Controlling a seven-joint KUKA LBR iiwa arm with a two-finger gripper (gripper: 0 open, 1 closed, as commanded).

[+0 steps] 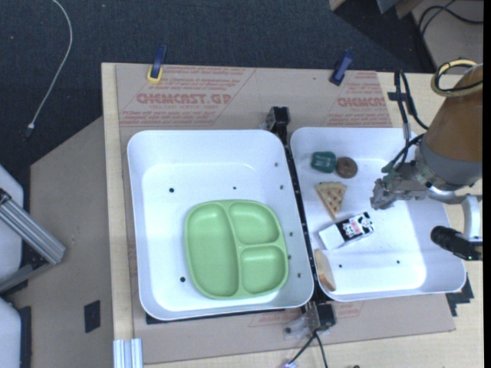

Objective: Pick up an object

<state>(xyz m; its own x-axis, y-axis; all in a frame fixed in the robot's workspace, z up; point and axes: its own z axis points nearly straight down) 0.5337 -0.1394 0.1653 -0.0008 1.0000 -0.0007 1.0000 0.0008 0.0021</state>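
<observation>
The right white bin holds several small items. A dark green block and a round brown cookie lie near its far left corner. A tan triangular slice sits below them. A white carton with black patches lies near the bin's middle. A tan bread-like piece rests against the left wall at the front. My gripper hangs over the bin's middle, right of the slice and just above the carton, with nothing seen in its grasp.
The left white bin carries a green divided plate. The grey arm with its orange band covers the right bin's far right side. Blue clamps hold the cardboard base at the back edge.
</observation>
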